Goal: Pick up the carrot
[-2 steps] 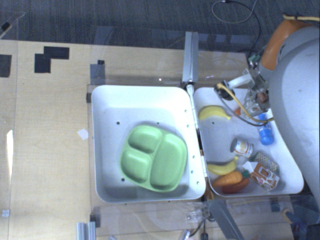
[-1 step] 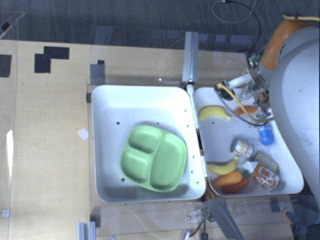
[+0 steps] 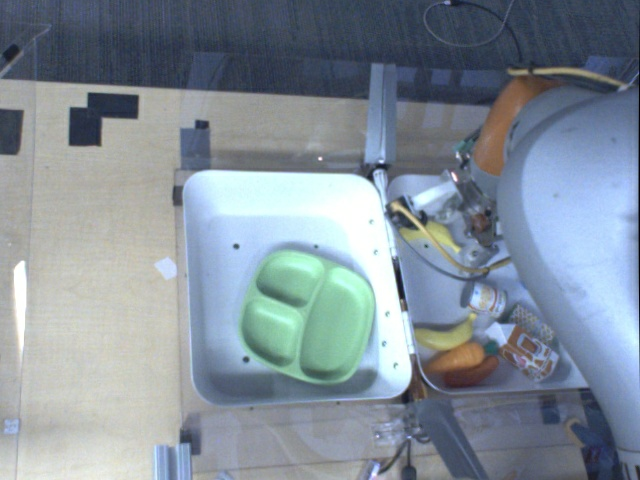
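The carrot [image 3: 468, 354] lies at the near end of the right bin [image 3: 440, 288], orange with a green tip, touching a yellow banana [image 3: 445, 336] on its far side and a reddish-brown item [image 3: 462, 371] on its near side. A small bottle [image 3: 488, 298] and a printed packet [image 3: 527, 351] sit just beside it to the right. The claw [image 3: 470, 223] hangs over the far half of the same bin, apart from the carrot, amid cables and yellow hose; whether it is open or closed I cannot tell. The left bin [image 3: 210, 268] holds a green divided tray [image 3: 308, 315]. The risk is crowding: descending onto such tightly packed pieces, the claw could likely pinch the banana instead, or nudge the carrot against the bin wall.
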`<state>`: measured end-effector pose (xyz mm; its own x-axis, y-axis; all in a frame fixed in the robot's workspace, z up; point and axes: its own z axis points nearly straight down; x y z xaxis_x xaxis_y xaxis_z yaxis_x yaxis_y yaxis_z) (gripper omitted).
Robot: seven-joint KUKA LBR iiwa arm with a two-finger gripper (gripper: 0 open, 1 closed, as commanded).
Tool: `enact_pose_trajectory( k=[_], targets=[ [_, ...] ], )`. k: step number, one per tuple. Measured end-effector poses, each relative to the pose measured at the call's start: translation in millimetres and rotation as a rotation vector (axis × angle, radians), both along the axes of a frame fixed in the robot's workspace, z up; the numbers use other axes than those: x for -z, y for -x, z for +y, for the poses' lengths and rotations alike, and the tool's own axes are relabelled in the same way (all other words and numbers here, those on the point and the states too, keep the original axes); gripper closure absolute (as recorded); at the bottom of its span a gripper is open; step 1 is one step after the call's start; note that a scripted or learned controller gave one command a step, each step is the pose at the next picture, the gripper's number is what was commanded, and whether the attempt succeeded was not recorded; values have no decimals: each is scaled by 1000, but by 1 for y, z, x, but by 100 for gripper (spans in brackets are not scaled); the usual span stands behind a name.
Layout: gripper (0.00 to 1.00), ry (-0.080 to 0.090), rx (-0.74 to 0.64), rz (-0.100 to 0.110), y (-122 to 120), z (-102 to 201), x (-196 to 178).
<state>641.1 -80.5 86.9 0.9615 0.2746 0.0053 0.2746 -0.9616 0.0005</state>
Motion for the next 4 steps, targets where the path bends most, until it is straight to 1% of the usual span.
enact_pose_trajectory(
  k=[1, 2, 3, 4],
  targets=[
    [100, 10, -5, -10, -2, -5, -14],
    [100, 0, 74, 0, 11, 0, -99],
    [100, -1, 36, -1, -22, 21, -99],
    [100, 1, -464, 3, 20, 52, -98]
  ],
)
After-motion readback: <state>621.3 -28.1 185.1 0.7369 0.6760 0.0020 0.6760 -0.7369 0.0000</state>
